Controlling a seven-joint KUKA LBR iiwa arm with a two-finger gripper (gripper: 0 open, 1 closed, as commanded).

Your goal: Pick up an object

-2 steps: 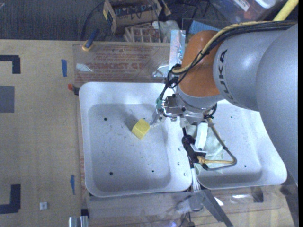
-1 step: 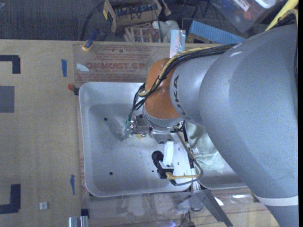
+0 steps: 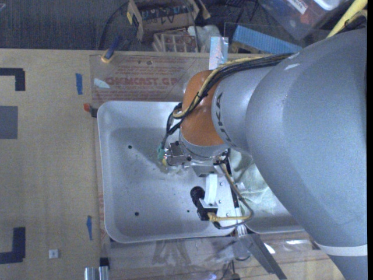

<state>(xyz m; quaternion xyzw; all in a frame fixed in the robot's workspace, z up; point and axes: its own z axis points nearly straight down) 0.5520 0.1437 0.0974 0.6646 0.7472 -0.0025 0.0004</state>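
One white bin point(image 3: 125, 174) lies under the arm point(image 3: 291, 133), whose wrist hides the claw, so I cannot tell its state. No object for picking is discernible; anything graspable likely sits directly beneath the wrist.

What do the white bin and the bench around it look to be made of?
White bin: probably moulded plastic, going by its rounded corners, smooth matte floor with soft sheen and a few dark specks. Bench: looks like pale wood or plywood, tan and flat with a dull finish, marked with blue tape strips. Neither is certain from this view.
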